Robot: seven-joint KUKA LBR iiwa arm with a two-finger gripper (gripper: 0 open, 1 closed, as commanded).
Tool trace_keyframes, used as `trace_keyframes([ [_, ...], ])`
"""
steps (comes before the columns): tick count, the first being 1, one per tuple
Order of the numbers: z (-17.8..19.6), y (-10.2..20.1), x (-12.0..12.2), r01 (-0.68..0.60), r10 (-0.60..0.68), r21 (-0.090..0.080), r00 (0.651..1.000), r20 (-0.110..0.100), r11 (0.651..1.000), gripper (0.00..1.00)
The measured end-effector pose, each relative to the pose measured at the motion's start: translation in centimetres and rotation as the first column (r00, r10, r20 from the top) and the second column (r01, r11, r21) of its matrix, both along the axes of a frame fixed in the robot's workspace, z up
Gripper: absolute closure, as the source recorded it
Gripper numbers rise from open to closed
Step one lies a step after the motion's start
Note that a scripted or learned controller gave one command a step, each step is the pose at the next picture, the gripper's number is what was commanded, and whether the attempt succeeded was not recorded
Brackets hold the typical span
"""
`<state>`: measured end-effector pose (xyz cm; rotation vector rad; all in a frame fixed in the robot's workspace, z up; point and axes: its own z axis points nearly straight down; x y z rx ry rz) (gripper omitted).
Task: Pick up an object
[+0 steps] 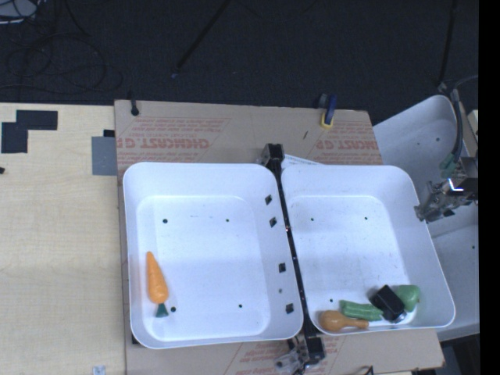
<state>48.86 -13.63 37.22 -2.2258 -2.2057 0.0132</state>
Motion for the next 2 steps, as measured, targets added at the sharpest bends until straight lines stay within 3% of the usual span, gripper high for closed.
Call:
trace_keyframes([
  [1, -5.9, -7.9, -1.5, -0.001, 0.001, 0.000, 1.000, 0.002, 1.000, 1.00],
  [2, -7.9, -7.2, 2.1, -0.010, 0.010, 0.000, 1.000, 0.010, 1.000, 1.00],
])
